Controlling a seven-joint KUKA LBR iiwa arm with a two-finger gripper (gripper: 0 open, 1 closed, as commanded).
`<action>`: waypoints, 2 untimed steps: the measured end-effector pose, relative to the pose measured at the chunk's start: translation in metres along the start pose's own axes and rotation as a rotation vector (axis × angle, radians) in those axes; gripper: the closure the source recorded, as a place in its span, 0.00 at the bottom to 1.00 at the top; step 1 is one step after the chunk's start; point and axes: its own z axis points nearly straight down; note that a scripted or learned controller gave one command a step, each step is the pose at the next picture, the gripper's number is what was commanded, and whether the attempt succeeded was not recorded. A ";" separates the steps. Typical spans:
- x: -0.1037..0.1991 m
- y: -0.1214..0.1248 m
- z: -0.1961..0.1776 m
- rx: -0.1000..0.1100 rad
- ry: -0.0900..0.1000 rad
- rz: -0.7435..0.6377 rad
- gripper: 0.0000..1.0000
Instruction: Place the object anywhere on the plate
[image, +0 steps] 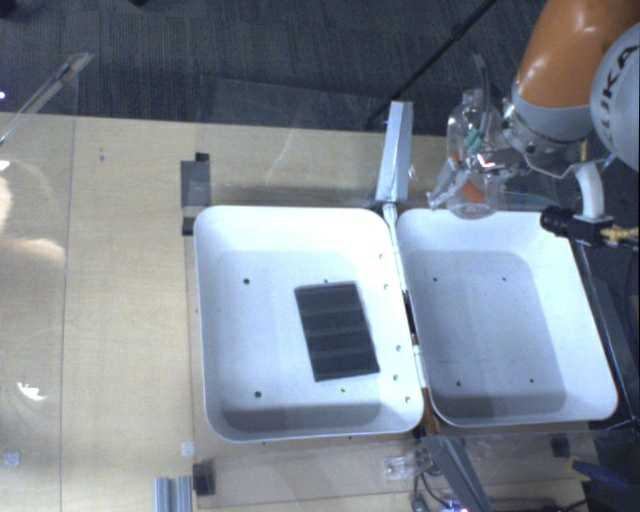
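The gripper (468, 190) hangs over the far edge of the right bin (560, 400); I cannot tell what, if anything, it has hold of. One dark ribbed plate (336, 330) lies flat in the left bin (230, 300), two bins in all.

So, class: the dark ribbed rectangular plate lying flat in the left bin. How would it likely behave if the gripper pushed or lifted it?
The dark ribbed plate lies flat on the left bin's floor, so it should slide, not roll or tip. Its straight edges suggest that it is stiff. It looks thin, so fingers coming down from above may find little edge to grip.
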 end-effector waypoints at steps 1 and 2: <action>0.067 -0.037 -0.038 -0.001 0.001 -0.083 1.00; 0.068 -0.035 -0.048 -0.006 0.000 -0.085 1.00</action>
